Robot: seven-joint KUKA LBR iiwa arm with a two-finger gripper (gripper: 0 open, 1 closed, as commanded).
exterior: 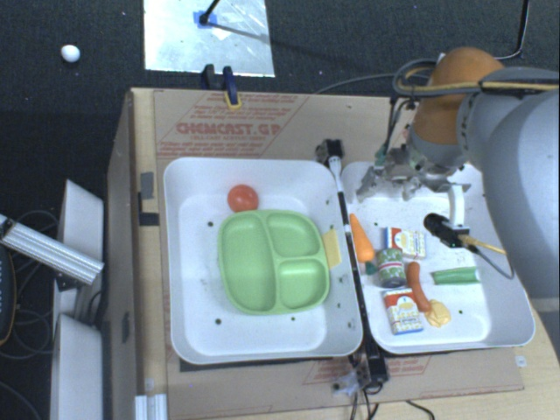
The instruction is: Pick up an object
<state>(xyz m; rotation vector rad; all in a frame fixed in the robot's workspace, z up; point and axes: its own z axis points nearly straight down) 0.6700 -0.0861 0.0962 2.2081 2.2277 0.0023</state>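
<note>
**Object pick: crowded cluster, hand off to the back**

Camera view: Nothing can be seen held in the hand, which sits over the back of the right bin, above bare white floor. Whether it is spread or closed cannot be told from this slant. The candidates lie nearer the camera. A carrot lies along the bin's left wall, and an upper carton sits just beside it. A can touches that carton, and a sausage leans against the can. A lower carton and a yellow piece sit at the front, with a green piece lying apart to the right.

The likeliest failure is closing on nothing, since no object lies under the hand where it hangs. A descent into the packed group risks landing on two things at once and shoving them aside. The carrot's spot against the wall leaves little room on that side. The can is round and could roll or slip out. The green piece, standing clear, looks the safest target.

In the left bin, a green plate and a red ball lie well away.
</note>
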